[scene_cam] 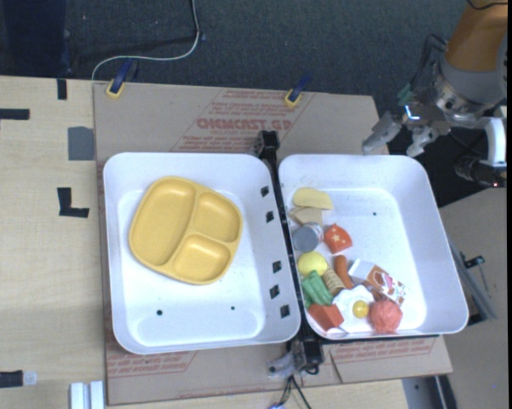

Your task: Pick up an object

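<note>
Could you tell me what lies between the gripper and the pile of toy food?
Bare white floor of the right bin separates the gripper from the toy food, per the camera view.

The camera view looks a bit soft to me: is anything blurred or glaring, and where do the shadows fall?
In the camera view, light is even and the white bins show no harsh glare; the yellow tray casts a faint shadow, and the small toys look soft. The gripper is slightly smeared.

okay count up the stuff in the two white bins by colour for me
Yellow: 4, the divided tray, a wedge, a round piece, the fried egg
Red or orange: 5
Green: 1
Grey: 1
Tan: 1
Total: 12, roughly; the pile overlaps.
</note>
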You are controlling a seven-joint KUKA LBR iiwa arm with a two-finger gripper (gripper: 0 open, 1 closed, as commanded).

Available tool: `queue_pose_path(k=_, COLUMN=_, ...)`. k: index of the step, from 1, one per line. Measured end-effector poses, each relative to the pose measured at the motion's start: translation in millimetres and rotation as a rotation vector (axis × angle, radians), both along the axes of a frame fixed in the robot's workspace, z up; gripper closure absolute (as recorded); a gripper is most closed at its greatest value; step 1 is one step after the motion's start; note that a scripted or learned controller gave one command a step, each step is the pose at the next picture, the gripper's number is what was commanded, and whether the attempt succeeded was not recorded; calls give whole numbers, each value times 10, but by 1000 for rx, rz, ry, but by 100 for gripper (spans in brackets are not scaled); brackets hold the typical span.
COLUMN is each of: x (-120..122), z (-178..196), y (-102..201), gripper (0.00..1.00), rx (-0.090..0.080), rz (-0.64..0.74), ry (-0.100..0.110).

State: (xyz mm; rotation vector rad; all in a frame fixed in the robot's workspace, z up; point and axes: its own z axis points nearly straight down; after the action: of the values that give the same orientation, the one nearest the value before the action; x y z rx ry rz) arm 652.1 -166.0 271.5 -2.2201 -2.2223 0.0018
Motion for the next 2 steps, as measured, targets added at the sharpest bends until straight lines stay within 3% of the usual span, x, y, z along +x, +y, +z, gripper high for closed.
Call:
queue_pose_path(k=1, x=-255, z=-1588, y=449, gripper=0, rx=5, rz=2, ry=16)
queue_pose_path(k=2, x=-787, z=-1808, y=514, gripper=0, rx=2, rz=-1, ry=5)
